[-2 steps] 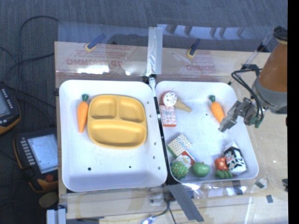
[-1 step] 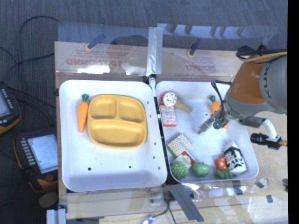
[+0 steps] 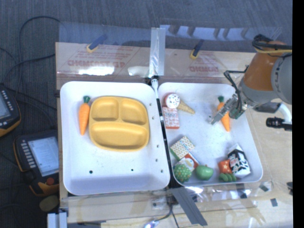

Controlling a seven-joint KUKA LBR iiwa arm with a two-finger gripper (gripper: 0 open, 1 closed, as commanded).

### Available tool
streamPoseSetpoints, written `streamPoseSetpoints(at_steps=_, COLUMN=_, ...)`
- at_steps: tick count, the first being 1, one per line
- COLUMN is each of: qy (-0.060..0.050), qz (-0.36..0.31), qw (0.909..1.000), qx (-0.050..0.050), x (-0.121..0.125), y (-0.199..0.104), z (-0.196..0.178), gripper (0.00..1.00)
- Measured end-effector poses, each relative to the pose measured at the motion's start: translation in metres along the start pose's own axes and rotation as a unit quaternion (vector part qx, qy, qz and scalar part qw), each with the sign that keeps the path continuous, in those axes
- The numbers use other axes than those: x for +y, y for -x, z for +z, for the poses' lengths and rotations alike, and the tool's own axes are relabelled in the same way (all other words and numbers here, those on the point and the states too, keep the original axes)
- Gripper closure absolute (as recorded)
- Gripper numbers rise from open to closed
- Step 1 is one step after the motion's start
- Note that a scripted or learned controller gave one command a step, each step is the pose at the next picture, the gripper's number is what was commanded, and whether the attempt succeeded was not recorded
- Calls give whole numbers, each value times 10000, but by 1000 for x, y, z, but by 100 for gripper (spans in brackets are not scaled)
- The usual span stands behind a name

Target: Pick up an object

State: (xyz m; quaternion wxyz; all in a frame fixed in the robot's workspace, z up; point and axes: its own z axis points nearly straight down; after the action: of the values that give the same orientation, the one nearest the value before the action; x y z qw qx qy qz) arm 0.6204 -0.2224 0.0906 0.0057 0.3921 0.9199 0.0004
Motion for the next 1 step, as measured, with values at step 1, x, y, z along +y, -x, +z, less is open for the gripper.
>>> streamPoseSetpoints(at_steps=1, qy=-33, qz=720, qw=9974, qx=27, x=22, y=-28, z=-128, gripper=100)
